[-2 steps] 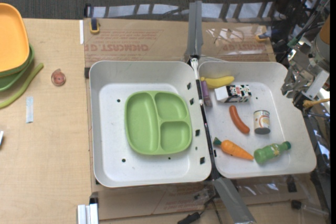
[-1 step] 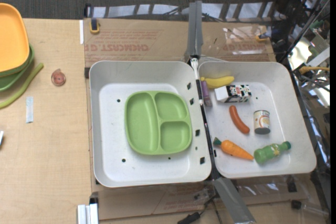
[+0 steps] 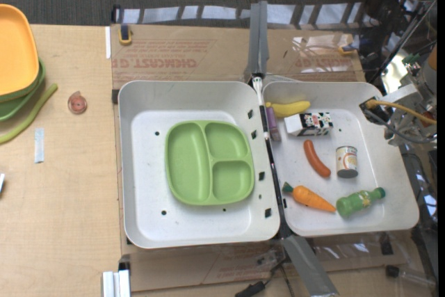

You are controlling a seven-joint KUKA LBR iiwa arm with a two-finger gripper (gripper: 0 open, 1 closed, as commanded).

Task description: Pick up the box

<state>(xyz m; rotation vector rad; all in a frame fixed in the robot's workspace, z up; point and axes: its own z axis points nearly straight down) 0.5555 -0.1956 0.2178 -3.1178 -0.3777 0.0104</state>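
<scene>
The box is a small black-and-white carton lying on its side at the back of the right bin. A yellow banana lies just behind it, close to its left end. Nothing touches the box from above.
The right bin also holds a red sausage, a small can, a carrot and a green bottle. A purple item lies by the divider. A green divided plate sits in the left bin. Cables and metal framing crowd the right side.
</scene>
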